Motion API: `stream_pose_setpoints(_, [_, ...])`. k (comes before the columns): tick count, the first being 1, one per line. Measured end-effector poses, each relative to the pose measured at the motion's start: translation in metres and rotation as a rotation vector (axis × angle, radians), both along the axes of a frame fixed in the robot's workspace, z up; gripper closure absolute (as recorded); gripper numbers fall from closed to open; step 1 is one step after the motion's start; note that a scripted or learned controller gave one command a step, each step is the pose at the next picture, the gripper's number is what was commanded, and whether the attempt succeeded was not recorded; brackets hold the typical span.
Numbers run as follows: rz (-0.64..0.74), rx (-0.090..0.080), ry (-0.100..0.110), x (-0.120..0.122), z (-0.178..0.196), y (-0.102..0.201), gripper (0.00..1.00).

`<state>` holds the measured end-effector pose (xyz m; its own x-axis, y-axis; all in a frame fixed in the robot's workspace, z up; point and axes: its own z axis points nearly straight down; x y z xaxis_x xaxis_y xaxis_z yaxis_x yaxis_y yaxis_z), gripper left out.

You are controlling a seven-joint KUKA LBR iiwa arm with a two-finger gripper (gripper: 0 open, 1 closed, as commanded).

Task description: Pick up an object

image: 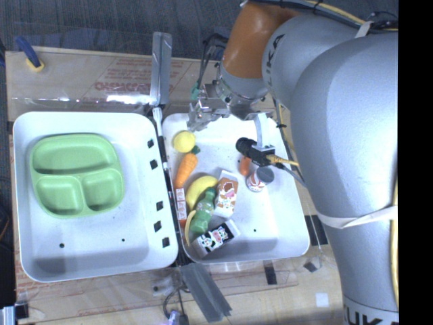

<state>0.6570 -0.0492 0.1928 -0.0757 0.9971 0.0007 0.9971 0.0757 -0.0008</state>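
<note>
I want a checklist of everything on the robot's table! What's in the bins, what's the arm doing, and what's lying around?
Surface: wooden bench bearing two shallow white plastic bins, left and right.
Job's things: in the right bin, round yellow lemon, orange toy carrot, yellow banana, green bottle, small printed carton.
Clutter: green three-compartment tray in the left bin.
End effector: at the right bin's far edge, above the lemon; no item seen in it.
Cables: black leads near the wrist.
Surroundings: dark floor.

This looks like a robot lab: a big grey robot arm [338, 114] reaches over a wooden bench [81, 73] with two white bins [27, 249] of toy food.
</note>
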Motion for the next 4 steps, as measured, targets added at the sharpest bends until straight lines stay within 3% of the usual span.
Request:
stream_pose_setpoints(1, [0.005, -0.001, 0.000, 0.000, 0.041, -0.027, 1.00])
stream_pose_setpoints(2, [0.006, -0.001, 0.000, 0.000, 0.041, -0.027, 0.00])
stream_pose_setpoints(3, [-0.042, -0.001, 0.004, -0.007, -0.066, -0.052, 0.00])
stream_pose_setpoints(4, [-0.177, -0.001, 0.001, 0.000, 0.000, -0.027, 0.00])
